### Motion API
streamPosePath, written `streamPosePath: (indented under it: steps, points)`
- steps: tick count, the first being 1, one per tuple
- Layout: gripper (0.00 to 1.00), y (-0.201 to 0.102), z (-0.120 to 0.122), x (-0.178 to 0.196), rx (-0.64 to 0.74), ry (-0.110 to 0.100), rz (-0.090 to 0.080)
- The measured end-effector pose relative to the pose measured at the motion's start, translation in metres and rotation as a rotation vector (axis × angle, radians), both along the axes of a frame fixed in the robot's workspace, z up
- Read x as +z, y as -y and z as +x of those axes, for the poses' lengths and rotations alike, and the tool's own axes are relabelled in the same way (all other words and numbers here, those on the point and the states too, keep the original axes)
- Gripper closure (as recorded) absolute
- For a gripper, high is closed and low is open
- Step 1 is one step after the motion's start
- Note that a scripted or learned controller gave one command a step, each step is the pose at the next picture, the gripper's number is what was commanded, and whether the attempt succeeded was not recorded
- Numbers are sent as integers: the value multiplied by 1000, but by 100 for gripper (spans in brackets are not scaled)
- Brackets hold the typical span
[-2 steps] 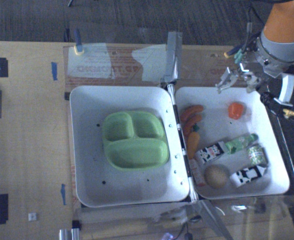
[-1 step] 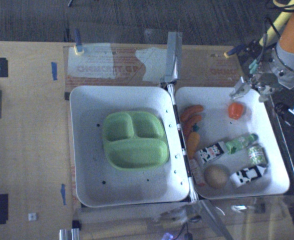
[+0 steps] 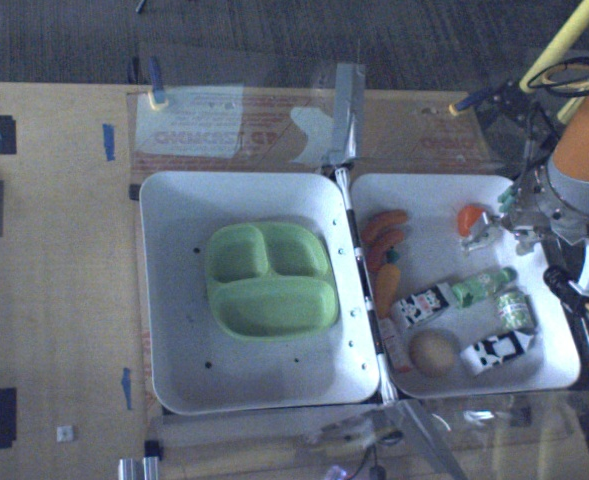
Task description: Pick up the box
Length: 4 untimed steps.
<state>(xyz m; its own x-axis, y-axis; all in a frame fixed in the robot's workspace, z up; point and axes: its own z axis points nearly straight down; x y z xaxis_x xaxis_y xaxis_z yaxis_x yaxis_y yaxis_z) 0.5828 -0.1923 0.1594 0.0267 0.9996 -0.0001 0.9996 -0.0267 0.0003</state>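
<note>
Two small cow-patterned carton boxes lie in the right bin [image 3: 564, 373]. One box [image 3: 421, 306] lies near the bin's middle and the other box [image 3: 499, 349] lies near its front right. My gripper [image 3: 494, 226] hangs over the bin's back right part, behind both boxes and apart from them. A small orange-red object [image 3: 469, 218] sits right at the gripper's left side; whether it is held is unclear.
The right bin also holds two sausages [image 3: 385, 226], a carrot [image 3: 385, 283], a green bottle [image 3: 482, 288], a green can [image 3: 515, 311] and a brown round item [image 3: 433, 351]. A green divided plate [image 3: 271, 280] sits in the left bin [image 3: 164, 268].
</note>
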Motion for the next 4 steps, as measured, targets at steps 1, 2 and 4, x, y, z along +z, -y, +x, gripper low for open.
streamPosePath:
  steps: [1,2,4]
  points:
    - [0,28,13,-26,130,3,-2]
    - [0,8,9,18,72,3,-2]
    - [100,24,47,-55,96,5,1]
